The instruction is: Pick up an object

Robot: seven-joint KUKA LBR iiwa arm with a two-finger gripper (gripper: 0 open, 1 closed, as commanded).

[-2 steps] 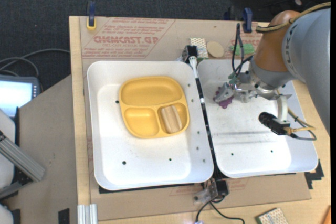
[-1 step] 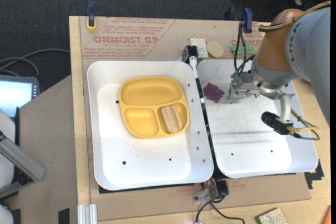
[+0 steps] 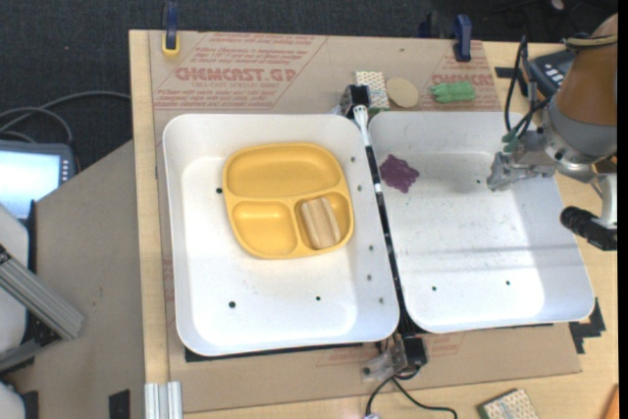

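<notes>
Setting: we look down on a bench (image 3: 245, 64) that carries two shallow white bins side by side.
Left bin (image 3: 196, 309): it holds a yellow tray (image 3: 280, 172) with three compartments; a tan block (image 3: 318, 222) lies in the lower right compartment, its long axis running roughly up and down the view.
Right bin (image 3: 491, 289): one small purple thing (image 3: 398, 173) rests on its floor near the upper left corner, close to the wall shared with the left bin. It looks soft and crumpled, with no clear long axis.
Arm: it reaches in from the right, and its gripper (image 3: 502, 174) hangs over the upper right part of the right bin.
Jaws: too small and blurred here; we cannot tell whether they are open or closed. We see nothing held in them.
Key relation: the purple thing lies to the view's left of the jaws, at about the same height in the view, apart from them, with bare bin floor between.
Our judgement: the purple thing is the nearest target; the block sits farther left, across the bin wall.
Behind the bins: a tan disc (image 3: 402, 92) and a green piece (image 3: 453, 92) lie on the bench.
</notes>
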